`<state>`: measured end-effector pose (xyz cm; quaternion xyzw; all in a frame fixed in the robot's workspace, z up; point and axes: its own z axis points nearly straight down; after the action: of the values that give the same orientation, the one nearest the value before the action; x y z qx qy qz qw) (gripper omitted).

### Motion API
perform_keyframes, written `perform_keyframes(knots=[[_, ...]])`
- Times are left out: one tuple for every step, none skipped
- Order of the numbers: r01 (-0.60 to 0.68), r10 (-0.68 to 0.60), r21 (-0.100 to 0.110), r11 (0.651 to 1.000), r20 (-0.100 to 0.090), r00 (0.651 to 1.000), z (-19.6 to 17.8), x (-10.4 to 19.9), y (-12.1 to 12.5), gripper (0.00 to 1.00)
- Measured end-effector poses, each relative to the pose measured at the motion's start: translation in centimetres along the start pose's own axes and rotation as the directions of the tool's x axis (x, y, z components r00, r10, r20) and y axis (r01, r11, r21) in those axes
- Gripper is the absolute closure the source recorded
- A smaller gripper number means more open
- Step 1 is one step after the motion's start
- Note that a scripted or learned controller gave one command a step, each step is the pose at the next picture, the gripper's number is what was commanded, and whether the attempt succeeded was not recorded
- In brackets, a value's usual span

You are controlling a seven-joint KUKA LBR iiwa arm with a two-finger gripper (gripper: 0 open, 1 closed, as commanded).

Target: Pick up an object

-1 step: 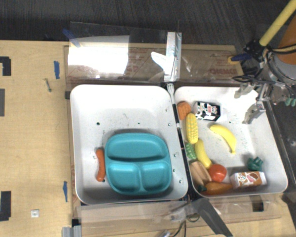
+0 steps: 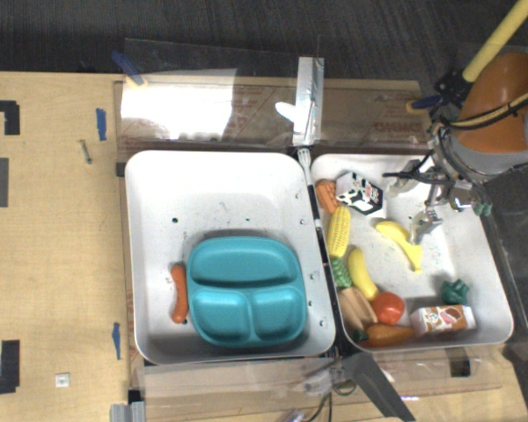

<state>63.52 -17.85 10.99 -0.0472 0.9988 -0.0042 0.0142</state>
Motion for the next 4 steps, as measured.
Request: perform_keyframes(knots=[[-0.155,0.155,-0.005,0.988,-0.018,0.988,1.8,5.7,6.0,0.0],[-0.025,0.025,-0.005,1.0,-0.013,1.0,1.6,9.1,9.3,0.0],[-0.022,0.022,-0.003,1.0,0.001,1.0,0.4,8.6,9.4,1.0],[-0.058,0.058,-0.007,0.998,-0.012,0.998,-15.3,6.0,12.4,1.0]])
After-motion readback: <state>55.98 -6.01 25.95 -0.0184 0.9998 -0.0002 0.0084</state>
